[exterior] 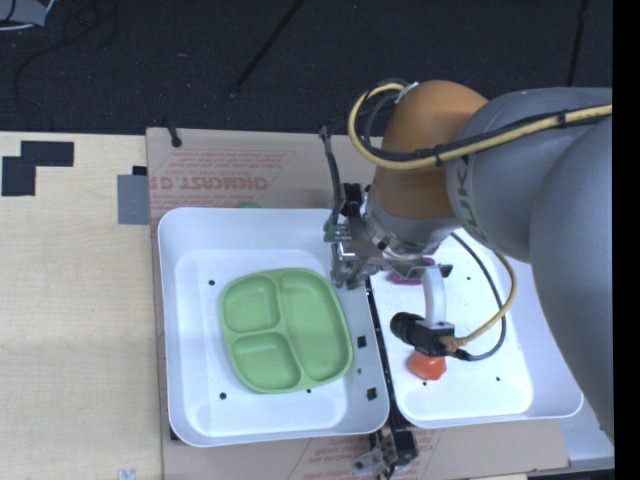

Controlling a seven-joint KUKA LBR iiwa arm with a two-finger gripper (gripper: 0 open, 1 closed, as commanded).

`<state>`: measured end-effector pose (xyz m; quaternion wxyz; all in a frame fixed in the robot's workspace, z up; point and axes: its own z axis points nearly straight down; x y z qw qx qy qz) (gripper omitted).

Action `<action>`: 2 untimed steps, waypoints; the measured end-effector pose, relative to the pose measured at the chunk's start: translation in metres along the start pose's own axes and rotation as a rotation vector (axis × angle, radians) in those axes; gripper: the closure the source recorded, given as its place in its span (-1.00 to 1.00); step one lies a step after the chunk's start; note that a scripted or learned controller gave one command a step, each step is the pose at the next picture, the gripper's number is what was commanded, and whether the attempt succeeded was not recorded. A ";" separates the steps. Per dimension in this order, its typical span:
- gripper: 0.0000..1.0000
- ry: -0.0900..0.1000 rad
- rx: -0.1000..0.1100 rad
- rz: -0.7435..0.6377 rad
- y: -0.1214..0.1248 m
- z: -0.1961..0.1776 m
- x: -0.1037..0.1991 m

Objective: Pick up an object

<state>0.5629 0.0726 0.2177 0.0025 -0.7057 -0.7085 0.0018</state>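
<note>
A light green divided plate [285,328] lies flat in the left white bin [190,268]. A small orange-red object [427,365] rests in the right bin [500,388], near its front. A bit of a purple object [405,278] peeks out from under the wrist in the right bin. My gripper [346,256] hangs over the divide between the two bins, just past the plate's far right corner. The orange band and the wrist above it cover its tip.
The grey arm fills the right side over the right bin, with a yellow cable looping around it and a black connector [415,330] by the orange-red object. Brown cardboard [240,168] lies behind the bins. The wooden bench extends left.
</note>
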 end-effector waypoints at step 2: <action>-1.00 -0.001 -0.002 0.002 0.006 -0.002 0.037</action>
